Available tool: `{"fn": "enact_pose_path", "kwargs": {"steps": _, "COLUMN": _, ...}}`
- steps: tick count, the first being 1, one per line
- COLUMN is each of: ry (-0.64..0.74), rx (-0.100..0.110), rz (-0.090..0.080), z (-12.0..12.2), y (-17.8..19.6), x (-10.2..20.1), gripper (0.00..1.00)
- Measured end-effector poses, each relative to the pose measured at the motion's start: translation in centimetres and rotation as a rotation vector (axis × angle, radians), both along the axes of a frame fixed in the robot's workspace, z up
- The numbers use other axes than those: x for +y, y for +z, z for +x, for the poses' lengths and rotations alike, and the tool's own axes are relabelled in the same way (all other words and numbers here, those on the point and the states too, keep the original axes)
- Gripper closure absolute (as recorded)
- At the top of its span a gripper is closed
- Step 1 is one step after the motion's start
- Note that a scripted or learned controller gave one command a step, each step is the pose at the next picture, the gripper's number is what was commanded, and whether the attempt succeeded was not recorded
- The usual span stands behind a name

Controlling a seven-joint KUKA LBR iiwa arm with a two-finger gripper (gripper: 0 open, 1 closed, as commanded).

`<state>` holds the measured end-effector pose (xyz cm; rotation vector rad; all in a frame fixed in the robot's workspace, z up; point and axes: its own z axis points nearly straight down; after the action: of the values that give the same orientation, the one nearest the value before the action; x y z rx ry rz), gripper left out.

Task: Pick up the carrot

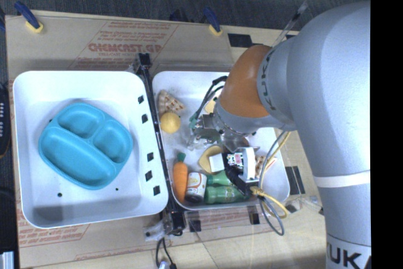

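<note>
The carrot (180,181) is orange with a small green top and lies along the left wall of the right bin (189,80), near its front corner. My gripper (199,129) hangs under the orange wrist band over the middle of that bin. It sits a short way behind and to the right of the carrot, and nothing shows in it. The wrist and its cables hide much of the bin's centre.
Beside the carrot lie a small can (196,186) and a green bottle (225,193). A yellow lemon (169,121) and a waffle-like piece (169,101) sit further back. A yellow item (210,159) lies under the wrist. The left bin (38,88) holds a blue divided plate (85,143).
</note>
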<state>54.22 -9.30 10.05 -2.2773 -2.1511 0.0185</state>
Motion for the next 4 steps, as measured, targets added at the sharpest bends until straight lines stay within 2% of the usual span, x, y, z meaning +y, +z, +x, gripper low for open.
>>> {"fn": "enact_pose_path", "kwargs": {"steps": 1, "ry": 0.0, "rx": 0.0, "rz": 0.0, "z": 0.0, "y": 0.0, "x": 0.0, "gripper": 0.0}}
{"fn": "enact_pose_path", "kwargs": {"steps": 2, "ry": 0.078, "rx": -0.009, "rz": 0.005, "z": -3.9, "y": -0.9, "x": 0.0, "gripper": 0.0}}
{"fn": "enact_pose_path", "kwargs": {"steps": 3, "ry": 0.093, "rx": -0.005, "rz": 0.003, "z": -3.9, "y": 0.0, "x": 0.0, "gripper": 1.0}}
{"fn": "enact_pose_path", "kwargs": {"steps": 4, "ry": 0.103, "rx": 0.0, "rz": 0.003, "z": -3.9, "y": 0.9, "x": 0.1, "gripper": 1.0}}
